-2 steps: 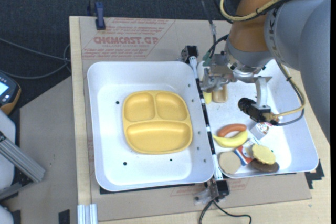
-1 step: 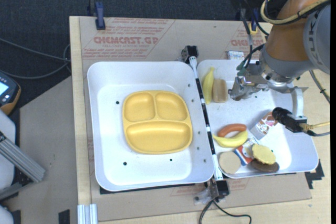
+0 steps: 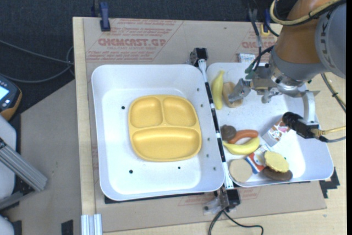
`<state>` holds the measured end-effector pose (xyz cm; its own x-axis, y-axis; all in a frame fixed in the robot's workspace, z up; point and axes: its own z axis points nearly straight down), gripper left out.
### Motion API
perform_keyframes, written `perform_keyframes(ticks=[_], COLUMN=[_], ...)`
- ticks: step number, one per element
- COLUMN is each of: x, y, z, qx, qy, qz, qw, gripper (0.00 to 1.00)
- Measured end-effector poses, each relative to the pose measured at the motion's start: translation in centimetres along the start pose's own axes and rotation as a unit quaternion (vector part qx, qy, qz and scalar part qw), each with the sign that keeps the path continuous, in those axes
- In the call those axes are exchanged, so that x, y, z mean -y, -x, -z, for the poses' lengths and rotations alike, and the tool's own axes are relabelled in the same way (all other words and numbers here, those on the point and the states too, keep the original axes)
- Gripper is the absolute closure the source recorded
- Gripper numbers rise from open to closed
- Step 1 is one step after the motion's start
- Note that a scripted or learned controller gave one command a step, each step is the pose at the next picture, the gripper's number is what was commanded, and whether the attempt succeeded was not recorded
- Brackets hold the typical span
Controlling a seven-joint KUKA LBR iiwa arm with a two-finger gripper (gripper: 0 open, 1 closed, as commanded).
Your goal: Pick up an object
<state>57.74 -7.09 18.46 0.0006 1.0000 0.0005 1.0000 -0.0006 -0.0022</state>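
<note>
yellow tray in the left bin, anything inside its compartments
Nothing lies in the three compartments of the yellow tray; all show bare yellow plastic. It sits flat in the left bin, so the bin floor beneath it is covered and cannot be seen.

Single fixed camera above bench (image 3: 82,118), slanted downward, moderately near; both bins in frame, arm (image 3: 308,30) entering from right.

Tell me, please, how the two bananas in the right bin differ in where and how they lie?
The upper banana lies lengthwise against the bin's left wall, near the gripper; the lower banana lies crosswise further down, curving upward at its ends. The upper banana lies alone, while the lower banana touches a red sausage and sits among other toy food. Both are yellow and curved.
</note>
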Motion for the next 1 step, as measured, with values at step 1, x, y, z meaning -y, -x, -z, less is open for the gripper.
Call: perform_keyframes(ticks=[1], x=[9.94], y=[7.18], z=[2.99], qx=[0.001], qy=[-0.001], qz=[-0.006], qw=[1.0000], gripper=[0.00])
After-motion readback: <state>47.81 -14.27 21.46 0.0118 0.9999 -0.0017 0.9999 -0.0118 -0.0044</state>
